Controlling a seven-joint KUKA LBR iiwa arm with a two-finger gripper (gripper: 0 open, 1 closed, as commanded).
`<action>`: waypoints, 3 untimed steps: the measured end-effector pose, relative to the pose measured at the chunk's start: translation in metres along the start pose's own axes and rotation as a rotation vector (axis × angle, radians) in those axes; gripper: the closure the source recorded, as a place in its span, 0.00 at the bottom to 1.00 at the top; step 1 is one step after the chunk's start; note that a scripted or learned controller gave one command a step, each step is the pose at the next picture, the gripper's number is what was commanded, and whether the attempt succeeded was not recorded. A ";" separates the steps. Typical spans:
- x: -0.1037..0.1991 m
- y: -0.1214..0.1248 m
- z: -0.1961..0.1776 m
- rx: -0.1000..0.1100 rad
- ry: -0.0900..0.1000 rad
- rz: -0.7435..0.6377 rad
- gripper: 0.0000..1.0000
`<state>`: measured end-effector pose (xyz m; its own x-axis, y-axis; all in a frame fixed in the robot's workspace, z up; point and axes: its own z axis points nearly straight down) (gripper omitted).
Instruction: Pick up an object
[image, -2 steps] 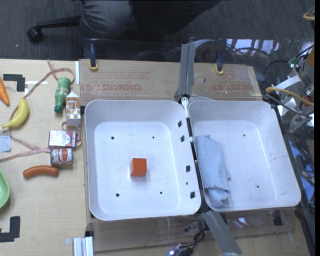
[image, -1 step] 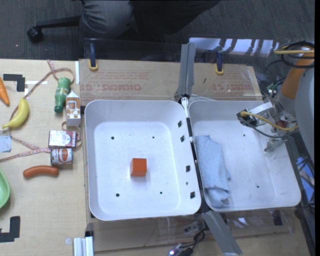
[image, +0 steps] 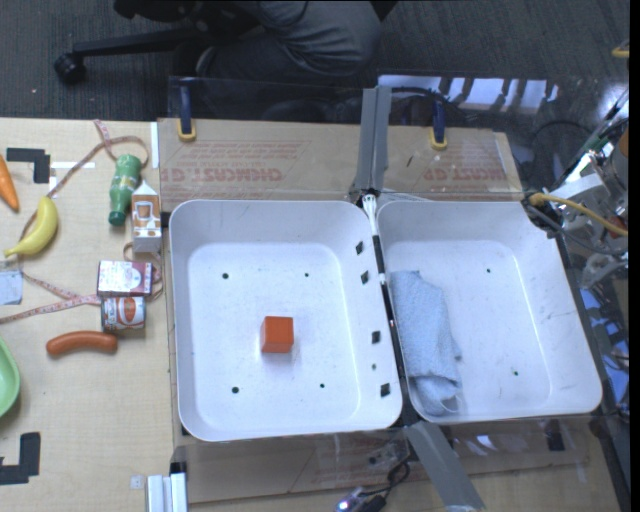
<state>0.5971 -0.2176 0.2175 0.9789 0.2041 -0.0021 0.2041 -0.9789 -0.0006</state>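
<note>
A block (image: 278, 334) lies near the middle of the left bin (image: 200, 230). A folded cloth (image: 427, 340) lies in the right bin (image: 540, 300), against its left wall. Small items sit on the worktop (image: 70, 230) left of both bins.

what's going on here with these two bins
A robot cell is set up to pick an object, and nothing is being handled at this moment. An orange block sits alone near the middle of the left bin. A folded grey cloth lies along the left side of the right bin. The arm's hardware sits at the right edge, off the bins. Toy food lies on the bench to the left, including a banana.
</note>
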 end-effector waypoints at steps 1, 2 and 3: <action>-0.009 -0.003 0.121 0.005 0.011 0.000 0.00; -0.019 0.001 0.010 0.000 0.001 0.002 0.00; -0.019 0.001 0.003 0.001 -0.003 -0.002 1.00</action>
<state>0.5787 -0.2223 0.2146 0.9786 0.2058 -0.0053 0.2057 -0.9786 -0.0015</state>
